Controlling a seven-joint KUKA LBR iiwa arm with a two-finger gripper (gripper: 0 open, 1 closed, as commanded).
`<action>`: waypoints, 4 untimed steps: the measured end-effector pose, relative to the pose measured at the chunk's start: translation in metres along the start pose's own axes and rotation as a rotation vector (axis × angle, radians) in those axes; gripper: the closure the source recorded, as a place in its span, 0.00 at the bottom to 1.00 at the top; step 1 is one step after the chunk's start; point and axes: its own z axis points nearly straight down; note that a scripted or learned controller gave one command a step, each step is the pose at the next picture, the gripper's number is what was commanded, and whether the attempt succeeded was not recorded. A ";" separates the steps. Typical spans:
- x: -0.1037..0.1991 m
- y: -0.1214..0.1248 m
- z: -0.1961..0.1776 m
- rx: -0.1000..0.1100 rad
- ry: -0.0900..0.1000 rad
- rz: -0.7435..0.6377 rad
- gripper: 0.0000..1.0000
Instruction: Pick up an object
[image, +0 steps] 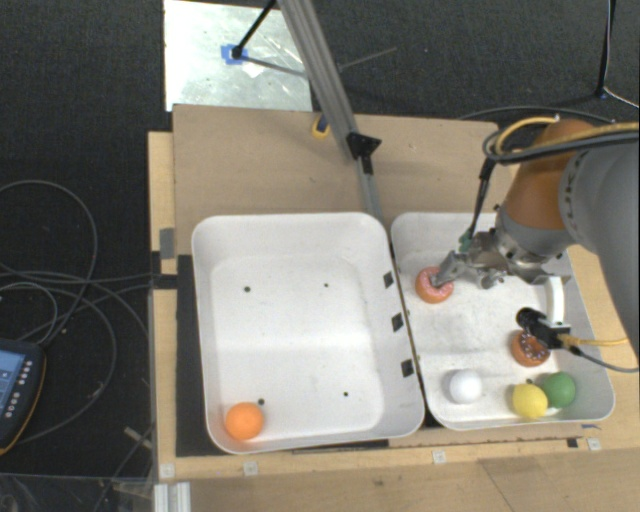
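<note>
Now the gripper (447, 272) sits low in the right bin (600, 395), right at a pink ring (433, 286) near the bin's left wall; whether the ring is held I cannot tell. A white ball (464, 386), yellow ball (529, 400), green ball (560, 389) and brown ring (529, 347) lie nearby. An orange ball (244, 421) rests in the left bin (290, 229).

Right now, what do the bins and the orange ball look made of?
Bins: likely thin moulded plastic, given the matte white surface, rounded corners and rolled rims. Orange ball: smooth and evenly coloured with a soft sheen, probably plastic or rubber; the view can't settle which.
</note>
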 end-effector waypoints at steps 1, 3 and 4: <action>0.000 0.002 -0.013 -0.005 0.000 0.000 1.00; -0.008 0.011 -0.115 -0.008 -0.001 -0.004 1.00; -0.009 0.013 -0.170 -0.008 -0.001 -0.006 1.00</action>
